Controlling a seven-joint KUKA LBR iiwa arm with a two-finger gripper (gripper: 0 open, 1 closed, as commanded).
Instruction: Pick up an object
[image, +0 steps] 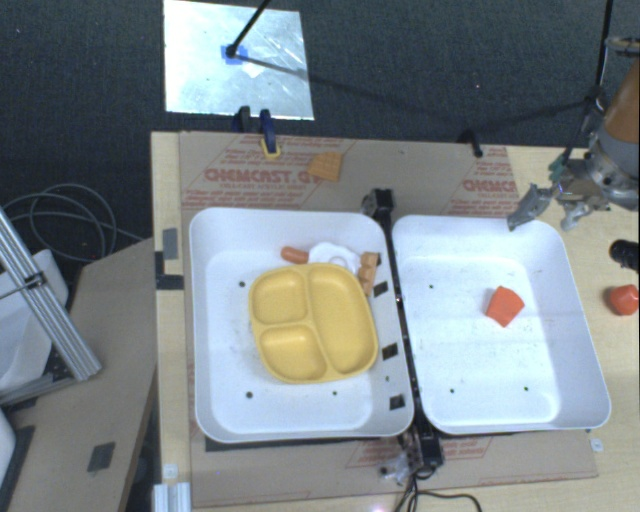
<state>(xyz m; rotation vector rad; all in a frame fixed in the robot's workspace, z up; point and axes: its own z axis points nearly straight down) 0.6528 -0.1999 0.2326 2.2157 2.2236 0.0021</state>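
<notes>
The left bin (215, 330) holds a yellow divided plate (310, 322) with a small orange piece (294, 255), a white cup (333, 257) and a tan block (369, 267) at its far edge. In the right bin (575, 400) lies an orange block (504, 305). The gripper (553, 207) hangs over that bin's far right corner with fingers (527, 209) apart and empty, the block well apart from them, nearer the camera.

A printed cardboard sheet (250, 172) covers the bench, its far edge just beyond the fingers (527, 208). A tan scrap (325, 166) rests on it, well to their left. A silver sheet (238, 60) lies farther off, and grey cables (60, 215) farthest of all.
</notes>
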